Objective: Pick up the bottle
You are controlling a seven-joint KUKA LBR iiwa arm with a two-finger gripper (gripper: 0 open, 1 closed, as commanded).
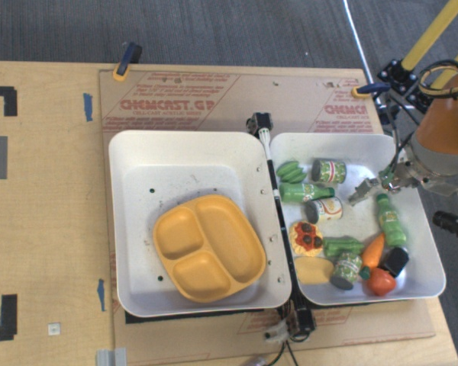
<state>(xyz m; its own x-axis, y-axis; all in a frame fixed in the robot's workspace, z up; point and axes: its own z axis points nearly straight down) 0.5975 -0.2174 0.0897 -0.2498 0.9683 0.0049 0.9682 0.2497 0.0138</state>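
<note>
Now | tool (378, 183) spread wide, holding nothing | bottle (390, 221) just below, near right bin (431, 239) wall

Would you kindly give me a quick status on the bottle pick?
Gripper low over right bin, fingers empty. Green bottle lying just beside it, not grasped. Carrot and black piece crowd its lower end.

Red lettering reading "CHEMCAST GP" is printed on the brown protective sheet (237, 90) beneath the bins, at upper left. The same wording is repeated at upper right, where only "CHEMCAS" is legible before the arm's cabling. Labels are carried by the cans and the bottle (389, 221), but their print is too small to be read.
</note>
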